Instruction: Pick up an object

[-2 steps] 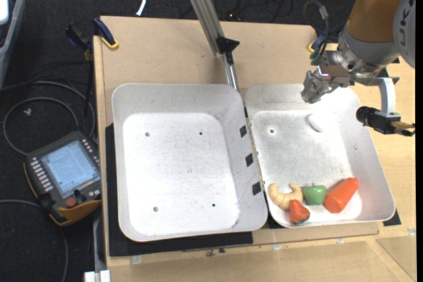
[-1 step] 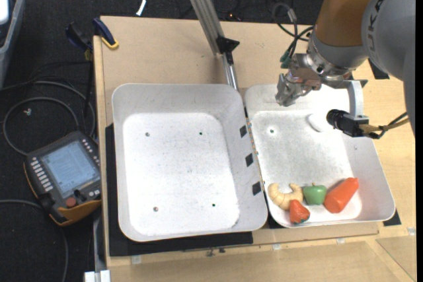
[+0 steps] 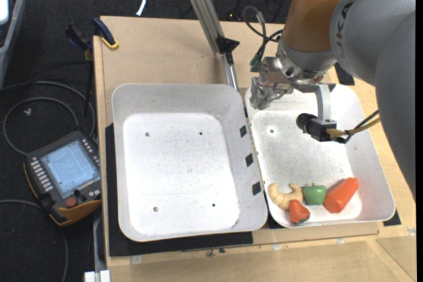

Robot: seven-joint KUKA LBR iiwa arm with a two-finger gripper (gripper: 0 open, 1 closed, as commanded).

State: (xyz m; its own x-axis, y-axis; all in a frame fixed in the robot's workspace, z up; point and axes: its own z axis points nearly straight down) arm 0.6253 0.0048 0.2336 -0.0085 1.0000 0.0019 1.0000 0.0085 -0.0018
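We see the gripper (image 3: 266,92) hanging over the upper-left corner of the right-hand bin (image 3: 370,162), at about eleven o'clock of that bin, close to the wall it shares with the left-hand bin (image 3: 125,162). We cannot tell its state from this slanted view — the metal parts merge into one blur against the white floor. Nothing is visible in it.

The things we could pick sit well apart from it, bunched along the bin's near edge at about six o'clock: an orange carrot-like piece (image 3: 342,195), a green pepper-like piece (image 3: 315,193), a small red strawberry-like piece (image 3: 299,211) and a pale curved piece (image 3: 282,195), perhaps a banana or a croissant. They touch or nearly touch one another.

What could go wrong, in our judgement:
- A descent from here would close on bare bin floor — no object lies under the gripper.
- So near the corner, it could strike the bin wall or rim.
- In the cluster, a finger may land on a neighbour and knock the target aside.
- The rounded toys could squirt out of a grasp.
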